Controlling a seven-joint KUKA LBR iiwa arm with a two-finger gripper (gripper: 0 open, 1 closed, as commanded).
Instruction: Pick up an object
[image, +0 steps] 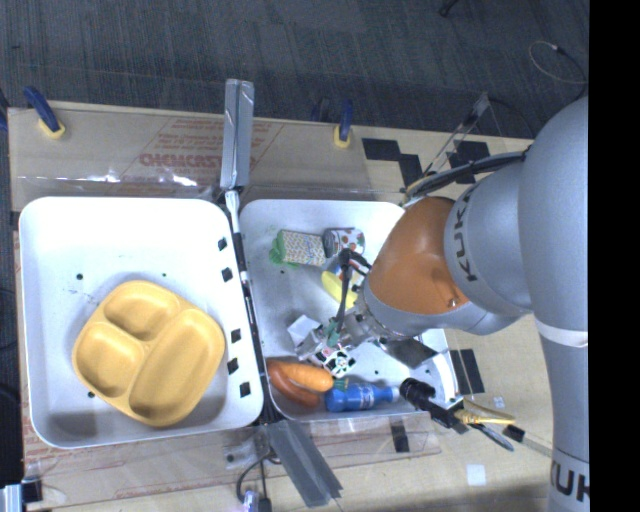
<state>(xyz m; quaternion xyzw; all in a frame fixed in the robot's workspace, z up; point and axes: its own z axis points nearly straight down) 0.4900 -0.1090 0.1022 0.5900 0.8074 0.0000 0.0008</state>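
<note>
Right of centre, low in the right bin (262, 300), your gripper (335, 352) sits down among the clutter, with the orange wrist band (420, 268) directly above it. You cannot tell whether the fingers are open or closed: the wrist and a tangle of small items hide the tips, and nothing is visibly held between them.

Candidate objects, all in the right bin:
- orange piece (298, 377), at the bin's lower left, just beside the gripper
- blue bottle (357, 398), lying flat along the lower wall, touching or nearly touching the orange piece
- small black-and-white checked item (338, 362), right at the gripper
- green patterned packet (301, 248), near the upper wall, well apart from the gripper
- yellow item (333, 284), partly hidden under the wrist

The left bin (50, 230) holds a yellow divided tray (148, 350).

Risks from here, as judgement:
- Crowding: three items lie close together at the gripper, so a close could pinch two at once or catch only an edge, and the object would slip on lift.
- The bottle is round and lying down; a push from the side would likely roll it against the wall.
- The gripper works close to the lower wall; a low approach could strike the bin.
- Thin cables (345, 290) hang by the wrist and might snag loose items.
</note>
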